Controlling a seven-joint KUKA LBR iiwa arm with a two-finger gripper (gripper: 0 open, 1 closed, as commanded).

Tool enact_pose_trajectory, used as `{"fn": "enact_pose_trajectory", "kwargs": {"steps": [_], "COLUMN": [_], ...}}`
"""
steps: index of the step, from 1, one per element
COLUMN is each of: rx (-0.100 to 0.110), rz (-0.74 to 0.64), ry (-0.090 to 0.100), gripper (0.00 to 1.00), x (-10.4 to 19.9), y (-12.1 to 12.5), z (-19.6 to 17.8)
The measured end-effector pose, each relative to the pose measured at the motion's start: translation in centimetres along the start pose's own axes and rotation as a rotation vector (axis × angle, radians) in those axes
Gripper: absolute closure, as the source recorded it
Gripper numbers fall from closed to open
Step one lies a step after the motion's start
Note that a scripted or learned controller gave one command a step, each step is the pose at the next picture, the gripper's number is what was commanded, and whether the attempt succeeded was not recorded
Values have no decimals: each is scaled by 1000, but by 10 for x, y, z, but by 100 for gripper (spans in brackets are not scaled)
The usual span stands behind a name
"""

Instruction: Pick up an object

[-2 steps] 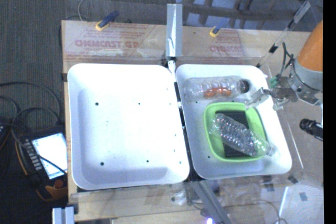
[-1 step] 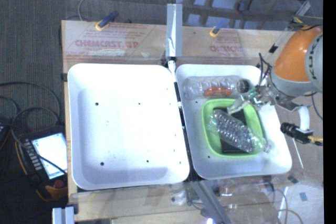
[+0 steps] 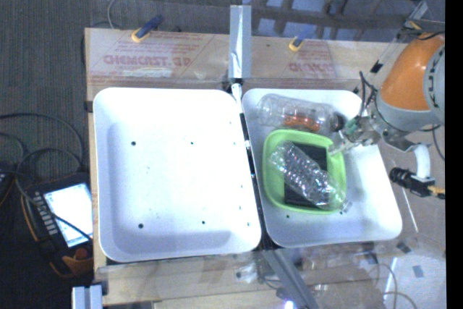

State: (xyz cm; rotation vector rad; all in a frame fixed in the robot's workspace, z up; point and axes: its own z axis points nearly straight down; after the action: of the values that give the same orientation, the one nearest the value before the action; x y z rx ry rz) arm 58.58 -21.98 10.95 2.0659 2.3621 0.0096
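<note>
Here is the bench from above, two white bins side by side. The left bin (image 3: 173, 170) sits with its bare floor showing a few small dark dots. All the goods are in the right bin (image 3: 380, 217).

In that right bin, a green bowl (image 3: 273, 155) takes the middle, and inside it a crumpled clear plastic bottle (image 3: 307, 174) lies slantwise over a flat black object (image 3: 312, 153). Just behind the bowl, against the bin's far wall, a second clear bottle (image 3: 296, 112) lies on its side, with something orange showing through it.

Now the arm (image 3: 412, 83), coming in from the right with its orange band bright at the frame's edge. The gripper (image 3: 349, 135) is down at the bowl's far right corner, right by the rim and close to the end of the far bottle. Whether the claw is wide or narrow, I cannot tell; the tip is small and blurred against the clutter. Nothing can be seen gripped in it.

Beyond the bins, a yellow and blue clamp (image 3: 146, 28) sits on the bench's far edge.
</note>
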Motion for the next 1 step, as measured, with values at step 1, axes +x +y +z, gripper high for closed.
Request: {"fn": "enact_pose_trajectory", "kwargs": {"steps": [1], "rx": [3], "rz": [-134], "ry": [-14], "gripper": [100], "x": [49], "y": [46], "z": [-58]}}
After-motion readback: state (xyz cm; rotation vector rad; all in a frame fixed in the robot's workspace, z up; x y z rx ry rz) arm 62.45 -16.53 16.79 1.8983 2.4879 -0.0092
